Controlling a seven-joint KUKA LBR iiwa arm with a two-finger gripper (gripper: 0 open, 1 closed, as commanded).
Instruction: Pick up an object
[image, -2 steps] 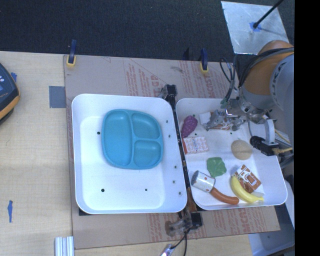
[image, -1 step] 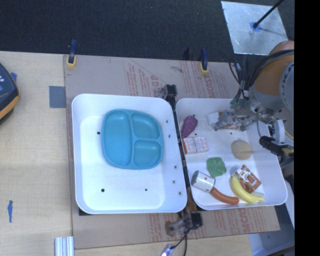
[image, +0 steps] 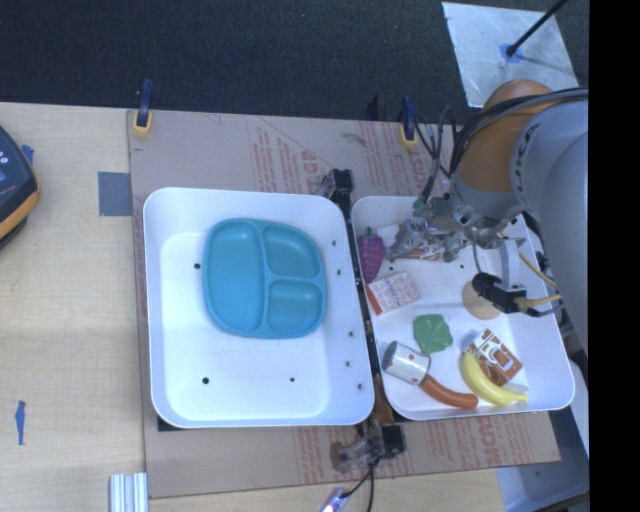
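Nearest the camera in the right bin (image: 560, 390), a banana (image: 490, 382) and sausage (image: 446, 394) lie beside a metal can (image: 404, 362); farther back, the gripper (image: 425, 240) hangs over the bin's far end, its grasp impossible to judge.

My grey arm (image: 555, 150) reached in from the right, its orange band (image: 500, 140) showing above the wrist, bent steeply down so that my gripper (image: 432, 240) hung low.
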